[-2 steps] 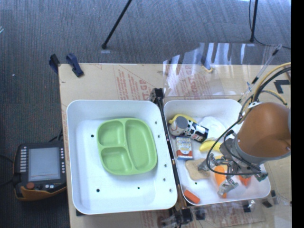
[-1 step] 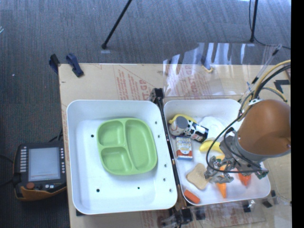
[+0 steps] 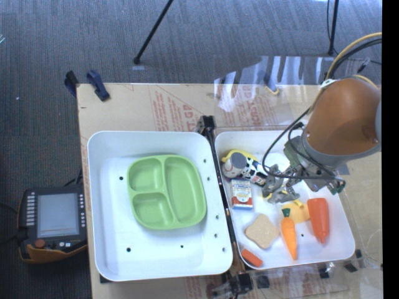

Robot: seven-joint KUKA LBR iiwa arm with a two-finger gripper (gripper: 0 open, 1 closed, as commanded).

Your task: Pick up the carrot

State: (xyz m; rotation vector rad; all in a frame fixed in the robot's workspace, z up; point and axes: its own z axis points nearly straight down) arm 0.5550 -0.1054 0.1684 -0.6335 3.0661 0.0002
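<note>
The carrot (image 3: 289, 235) is orange with a small green top and lies in the right bin (image 3: 346, 238), pointing toward the front edge. My gripper (image 3: 282, 195) hangs just above and behind the carrot's green end, over a yellow wedge (image 3: 301, 212). It is open, with nothing between its fingers. The arm's orange band (image 3: 346, 117) covers the bin's back right corner.
A fatter orange-red vegetable (image 3: 318, 219) lies right of the carrot, and a bread slice (image 3: 262, 231) lies left of it. A small orange piece (image 3: 252, 258), a juice carton (image 3: 242, 194) and a banana (image 3: 235, 155) share that bin. The left bin (image 3: 106, 242) holds a green divided plate (image 3: 167, 190).
</note>
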